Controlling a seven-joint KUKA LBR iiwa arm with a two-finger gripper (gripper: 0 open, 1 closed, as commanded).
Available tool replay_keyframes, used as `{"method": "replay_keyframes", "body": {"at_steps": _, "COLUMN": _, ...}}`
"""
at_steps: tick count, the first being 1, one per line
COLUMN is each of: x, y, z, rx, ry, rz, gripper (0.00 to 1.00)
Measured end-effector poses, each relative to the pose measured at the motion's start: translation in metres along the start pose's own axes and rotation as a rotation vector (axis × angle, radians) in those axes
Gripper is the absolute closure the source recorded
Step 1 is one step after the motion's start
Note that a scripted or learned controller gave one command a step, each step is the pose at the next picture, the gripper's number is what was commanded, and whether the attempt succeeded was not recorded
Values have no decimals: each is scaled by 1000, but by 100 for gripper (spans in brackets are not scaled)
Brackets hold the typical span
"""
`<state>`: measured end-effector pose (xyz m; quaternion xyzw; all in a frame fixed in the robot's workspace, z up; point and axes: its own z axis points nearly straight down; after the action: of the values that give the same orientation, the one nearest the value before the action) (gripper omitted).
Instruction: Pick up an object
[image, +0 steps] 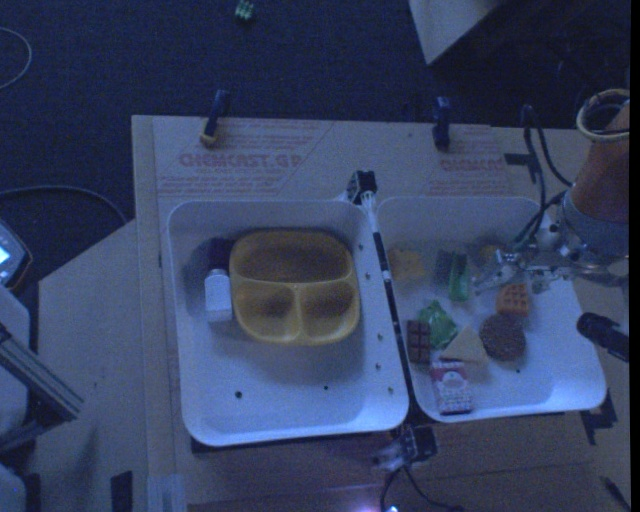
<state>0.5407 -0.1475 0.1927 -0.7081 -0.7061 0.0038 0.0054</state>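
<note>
- In the right bin you see a waffle, a brown cookie, a cheese wedge, a chocolate bar and a red-white carton, all lying flat.
- In the left bin you see a yellow divided plate with a small white bottle upright beside it.

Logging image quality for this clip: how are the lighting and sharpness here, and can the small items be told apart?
Camera view: dim, with a strong blue cast; the floor around the bench is almost black. The yellow tray and white bottle in the left bin read clearly. The right bin's small items are soft and hard to name. The gripper blurs into cables.
</note>
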Motion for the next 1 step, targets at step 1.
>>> {"method": "replay_keyframes", "body": {"at_steps": 1, "x": 0, "y": 3, "z": -7, "rx": -13, "ry": -2, "rz": -3, "gripper": 0}}
